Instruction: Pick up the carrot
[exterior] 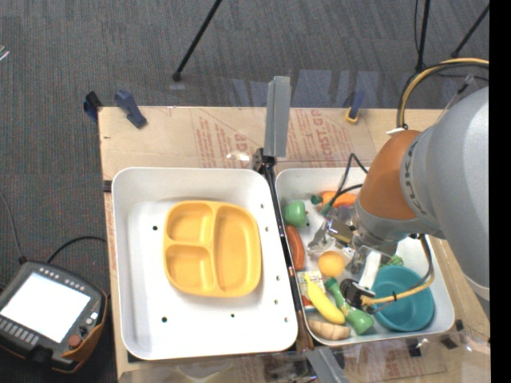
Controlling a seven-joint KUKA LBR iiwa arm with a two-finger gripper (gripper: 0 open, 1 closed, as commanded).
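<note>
Gripper (330, 234) low in right bin (307, 185), grip state: can't tell. Carrot (346, 200) lies just beyond it twd far wall, long axis approx crosswise, green end view-left.

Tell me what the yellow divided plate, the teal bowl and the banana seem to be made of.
The yellow divided plate: likely moulded plastic, smooth with a soft sheen, one even colour and rounded compartment ridges. The teal bowl: probably plastic too, uniform colour, smooth rim. The banana: looks like toy plastic or rubber, flat bright yellow without blemishes; which I cannot tell.
</note>
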